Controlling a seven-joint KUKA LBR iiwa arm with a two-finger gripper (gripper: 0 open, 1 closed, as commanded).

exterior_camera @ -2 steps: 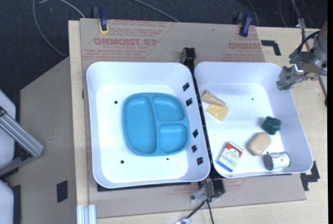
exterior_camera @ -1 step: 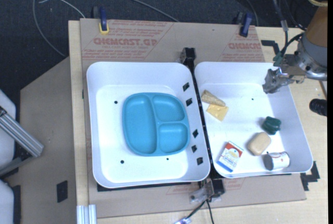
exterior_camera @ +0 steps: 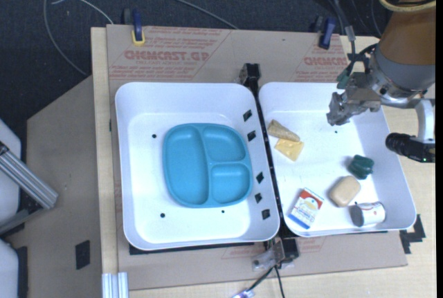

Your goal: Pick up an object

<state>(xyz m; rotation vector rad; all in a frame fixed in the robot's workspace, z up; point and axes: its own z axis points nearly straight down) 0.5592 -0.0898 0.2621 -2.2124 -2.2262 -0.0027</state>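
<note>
While the arm (exterior_camera: 408, 34) reaches in from the right, its gripper (exterior_camera: 337, 115) hangs over the upper part of the right-hand bin (exterior_camera: 315, 92), near the bin's back wall. From where I stand the fingers are a dark, blurred cluster pointing down and to the left, and I cannot tell how far apart the jaws are; nothing shows between them.

Below and to the left of the gripper, two pale yellow wedges (exterior_camera: 285, 140) lie together near the divider between the bins, one touching the other. Further right, a small dark green block (exterior_camera: 360, 166) sits close to the bin's right wall, with a tan rounded lump (exterior_camera: 344, 191) just beneath it. A small red, white and blue box (exterior_camera: 306, 208) lies near the front edge, and a white and grey cylinder (exterior_camera: 367, 213) rests on its side in the front right corner, just beside the tan lump.

Over in the left-hand bin (exterior_camera: 131, 151), a blue divided plate (exterior_camera: 206, 164) with three compartments lies flat in the middle. Both bins sit on a brown board (exterior_camera: 180, 48) held by blue clamps (exterior_camera: 138, 25) at the back.
</note>
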